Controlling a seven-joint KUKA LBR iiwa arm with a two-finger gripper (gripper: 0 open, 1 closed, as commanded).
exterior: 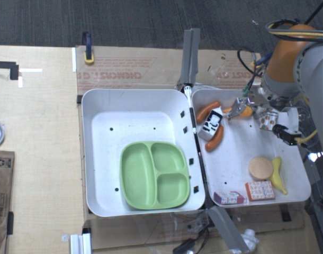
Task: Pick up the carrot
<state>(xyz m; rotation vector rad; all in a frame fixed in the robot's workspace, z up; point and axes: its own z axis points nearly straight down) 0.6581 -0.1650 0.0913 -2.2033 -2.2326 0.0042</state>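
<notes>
The carrot point(247, 110) is a small orange piece at the back of the right bin point(233, 160), mostly covered by the gripper. My gripper point(237, 109) comes down from the right and sits right on the carrot, low near the bin floor. The grey arm with its orange band point(286, 57) stands over the bin's back right corner.
Two orange-red sausages point(215, 137) and a black-and-white box point(211, 124) lie left of the gripper. A patterned packet point(267, 119) sits to its right. A tan disc point(261, 168), a banana point(278, 177) and two small boxes point(259, 190) lie near the front. A green divided plate point(155, 174) is in the left bin.
</notes>
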